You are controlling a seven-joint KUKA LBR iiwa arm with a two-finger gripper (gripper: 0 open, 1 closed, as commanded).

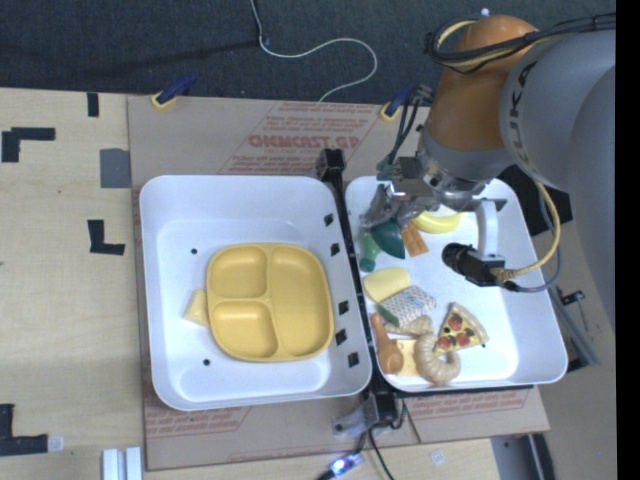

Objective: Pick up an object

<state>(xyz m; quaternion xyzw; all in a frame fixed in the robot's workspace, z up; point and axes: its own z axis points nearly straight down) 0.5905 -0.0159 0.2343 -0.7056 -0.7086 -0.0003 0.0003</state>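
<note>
Reaching in from the right, the grey arm (560, 98) with its orange band (480, 68) places the gripper (388, 211) low over the far left part of the right bin (540, 368); whether it is open, closed or gripping cannot be told, since the wrist hides that area. Directly at the gripper lie a teal object (382, 240) and a small orange piece (414, 239), with a yellow banana-like item (437, 222) just beside them; contact with any of these cannot be confirmed. Nearer the camera in the same bin lie the remaining candidates for pickup: a pale yellow block (385, 283); a grey-white patterned piece (408, 305); a pizza slice toy (460, 330); a tan curved pastry (436, 360); an orange-brown sausage shape (386, 346) along the left wall. The left bin (170, 268) holds a yellow divided plate (270, 301) near its centre; a pale yellow wedge (195, 308) touches the plate's left edge. Both bins rest on a cardboard sheet (250, 133); a white cable (320, 53) lies beyond it.
</note>
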